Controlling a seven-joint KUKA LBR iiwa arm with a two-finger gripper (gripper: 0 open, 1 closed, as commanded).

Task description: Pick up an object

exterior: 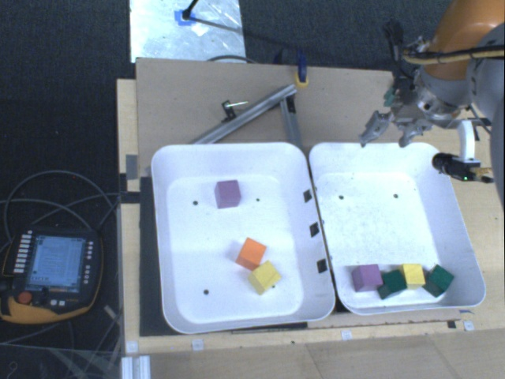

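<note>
I see the gripper (388, 136) poised over the far rim of the right bin (465, 235), fingers spread apart with nothing between them. In that bin, along the near wall, sit a purple cube (366, 276), a dark green block (390, 283), a yellow cube (413, 274) and another green block (439, 279). The left bin (170, 235) holds a purple cube (227, 193) farther back, and an orange cube (251, 253) touching a yellow cube (265, 277).

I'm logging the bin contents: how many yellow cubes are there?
2. One yellow cube lies in the left bin, touching the orange cube. The other yellow cube sits in the right bin, between two green cubes along its near edge.
</note>
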